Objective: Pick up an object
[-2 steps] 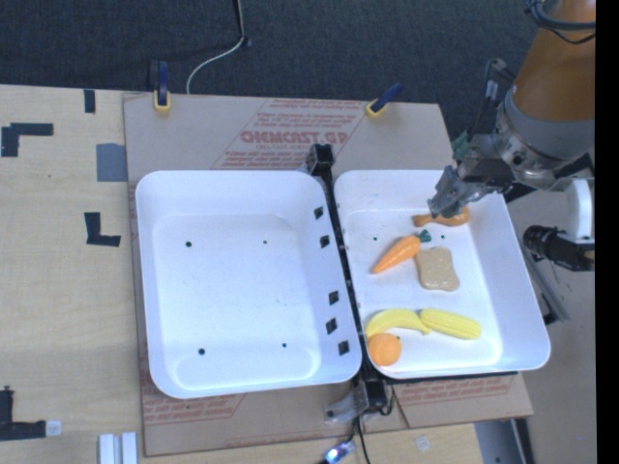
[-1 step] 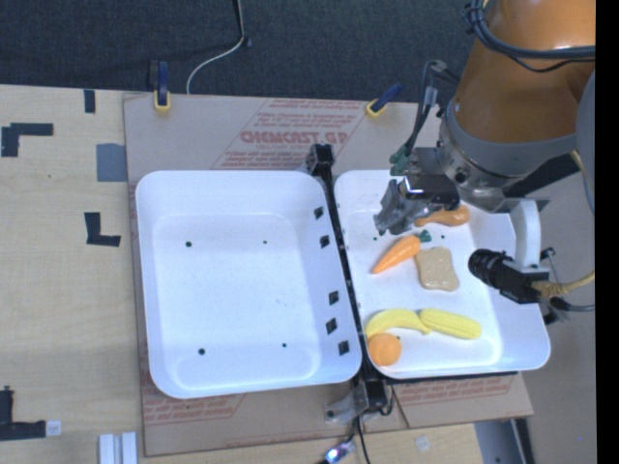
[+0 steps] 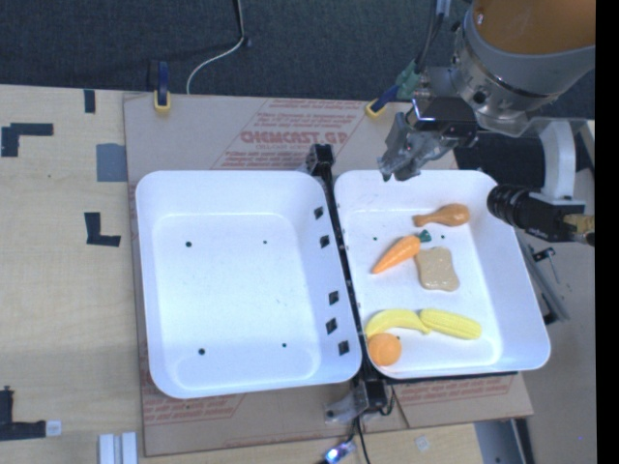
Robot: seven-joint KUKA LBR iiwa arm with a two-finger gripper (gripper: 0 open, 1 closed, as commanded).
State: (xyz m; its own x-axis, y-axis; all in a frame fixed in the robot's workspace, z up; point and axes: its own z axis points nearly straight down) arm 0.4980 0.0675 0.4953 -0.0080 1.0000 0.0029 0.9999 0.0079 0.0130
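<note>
the right bin (image 3: 503, 259) is the landmark here; all the candidates lie in it. a toy carrot (image 3: 398, 253) sits near its centre, a drumstick (image 3: 444, 217) just behind that toward the far rim, a tan bread slice (image 3: 437, 270) just beside the carrot's near side. along the near rim lie a banana (image 3: 397, 321), a corn cob (image 3: 451, 324) and an orange (image 3: 385, 349), the orange touching the banana. the gripper (image 3: 398, 162) hangs over the bin's far-left corner, above the rim, carrying nothing; its tips blur into dark metal, so spread or closed i cannot tell. the carrot looks like light, hard, slick plastic, likely to squirt out; best pinched across the thick middle. the arm's upper part is cut off at the top edge. the left bin (image 3: 232, 278) sits alongside.
</note>
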